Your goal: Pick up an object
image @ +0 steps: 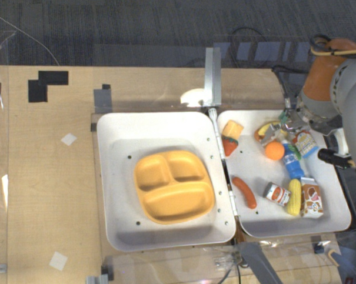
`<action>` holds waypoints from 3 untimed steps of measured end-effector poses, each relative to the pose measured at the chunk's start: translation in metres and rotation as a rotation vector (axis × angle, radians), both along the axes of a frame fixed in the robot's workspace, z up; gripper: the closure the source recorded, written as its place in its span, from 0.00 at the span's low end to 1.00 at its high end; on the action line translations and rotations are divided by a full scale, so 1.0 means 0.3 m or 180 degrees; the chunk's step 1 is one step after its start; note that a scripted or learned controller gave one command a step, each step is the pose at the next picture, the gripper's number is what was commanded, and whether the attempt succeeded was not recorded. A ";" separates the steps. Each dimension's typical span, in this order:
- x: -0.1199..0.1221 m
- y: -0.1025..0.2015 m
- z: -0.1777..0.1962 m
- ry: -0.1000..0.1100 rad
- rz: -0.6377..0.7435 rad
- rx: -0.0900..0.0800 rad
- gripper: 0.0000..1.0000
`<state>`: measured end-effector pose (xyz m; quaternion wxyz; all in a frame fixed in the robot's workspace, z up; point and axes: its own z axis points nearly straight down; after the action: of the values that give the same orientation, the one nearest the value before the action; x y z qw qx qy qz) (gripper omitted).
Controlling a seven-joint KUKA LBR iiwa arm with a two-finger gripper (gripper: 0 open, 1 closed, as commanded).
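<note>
The gripper (292, 120) hangs at the far right corner of the right bin (345, 219), low over a small clutter of packets (269, 130) lying there. Whether the jaws are parted or clenched I cannot tell from here, and nothing is plainly caught between them.

Just below the gripper sits an orange ball (275, 151). Beside that ball, toward the bin's right wall, a blue bottle (293, 166) lies with its long axis running roughly toward the near edge. Nearer still, a corn cob (294, 197) lies lengthwise the same way, with a small red can (277, 194) tilted on its left and a brown-and-white carton (312, 200) on its right. A red sausage (244, 192) lies on a slant, left of the can. Against the bin's left wall, a yellow wedge (232, 129) rests above a red strawberry-like piece (230, 146).

The left bin (120, 229) holds a yellow divided tray (173, 187), lying flat near its middle. Both bins sit on the pale wooden table (44, 191).
</note>
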<state>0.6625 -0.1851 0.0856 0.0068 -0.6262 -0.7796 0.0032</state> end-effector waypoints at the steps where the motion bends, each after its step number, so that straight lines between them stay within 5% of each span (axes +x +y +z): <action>1: 0.020 0.088 -0.001 -0.0034 -0.0916 -0.0023 0.00; 2: 0.024 0.084 0.042 -0.0036 -0.0892 -0.0041 1.00; 3: 0.033 0.189 0.529 -0.0092 -0.1344 -0.0019 1.00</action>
<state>0.6723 -0.1283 0.2443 -0.0057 -0.7757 -0.6311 -0.0049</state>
